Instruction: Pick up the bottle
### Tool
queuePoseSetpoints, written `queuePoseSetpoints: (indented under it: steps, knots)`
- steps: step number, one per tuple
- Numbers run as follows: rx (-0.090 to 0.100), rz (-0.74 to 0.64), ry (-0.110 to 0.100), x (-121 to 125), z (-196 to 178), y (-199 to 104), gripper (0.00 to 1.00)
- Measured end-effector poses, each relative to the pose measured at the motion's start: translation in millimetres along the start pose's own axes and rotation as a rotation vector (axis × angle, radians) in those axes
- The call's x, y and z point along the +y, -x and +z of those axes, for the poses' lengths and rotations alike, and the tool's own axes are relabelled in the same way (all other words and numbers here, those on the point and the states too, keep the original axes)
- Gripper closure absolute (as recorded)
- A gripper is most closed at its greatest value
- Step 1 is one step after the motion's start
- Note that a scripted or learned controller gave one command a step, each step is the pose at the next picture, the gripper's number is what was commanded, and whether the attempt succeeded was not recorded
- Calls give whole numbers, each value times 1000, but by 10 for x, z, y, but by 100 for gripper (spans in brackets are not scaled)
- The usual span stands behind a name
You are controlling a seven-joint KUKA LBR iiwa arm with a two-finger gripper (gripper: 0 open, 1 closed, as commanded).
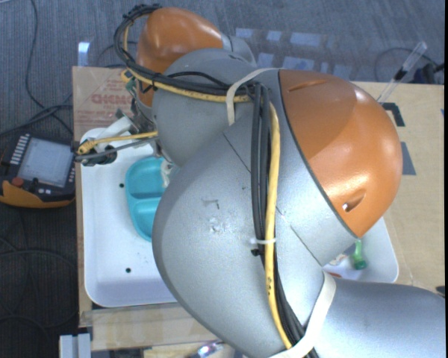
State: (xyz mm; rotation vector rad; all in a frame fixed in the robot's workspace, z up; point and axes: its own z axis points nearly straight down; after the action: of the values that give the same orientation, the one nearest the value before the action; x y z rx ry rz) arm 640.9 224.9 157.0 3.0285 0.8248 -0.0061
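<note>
The arm (284, 200) covers most of both bins. A blue dish (143, 200) lies in the left bin (104, 259). The hand's state cannot be told.

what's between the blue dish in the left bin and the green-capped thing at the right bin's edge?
In the camera view, the arm itself: its grey body covers the whole stretch between the blue dish and the green cap.

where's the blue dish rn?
In the camera view, the blue dish lies in the left white bin, toward its upper middle, its right side hidden under the grey arm.
</note>
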Motion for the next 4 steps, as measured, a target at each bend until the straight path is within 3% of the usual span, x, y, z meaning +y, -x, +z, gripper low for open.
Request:
queuePoseSetpoints:
  steps: [1,2,3,4]
  knots:
    - [2,254,-1,-7,-2754,717,0]
    - [-4,252,-2,-16,-2817,712,100]
    - [-2,236,-1,-149,-1443,97,100]
    - [-3,291,0,-529,-549,743,100]
